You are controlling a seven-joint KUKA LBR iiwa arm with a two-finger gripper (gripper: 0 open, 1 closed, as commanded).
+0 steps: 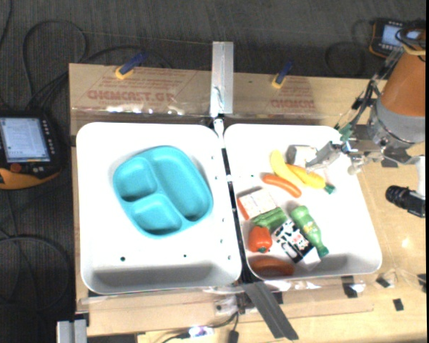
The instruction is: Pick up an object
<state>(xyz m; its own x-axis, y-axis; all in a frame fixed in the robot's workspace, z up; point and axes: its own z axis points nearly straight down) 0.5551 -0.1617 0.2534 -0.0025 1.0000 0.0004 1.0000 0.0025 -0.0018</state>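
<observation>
My gripper hangs over the back of the right bin, reaching in from the right, just above the upper end of a yellow banana. Nothing shows held in it. An orange carrot lies against the banana's front side. Nearer the front are a white and red box, a green bottle, a red pepper, a black and white box and a flat red piece.
The left bin holds a blue divided tray. A metal post stands behind the seam between the bins. A tablet pendant lies on the floor at the left.
</observation>
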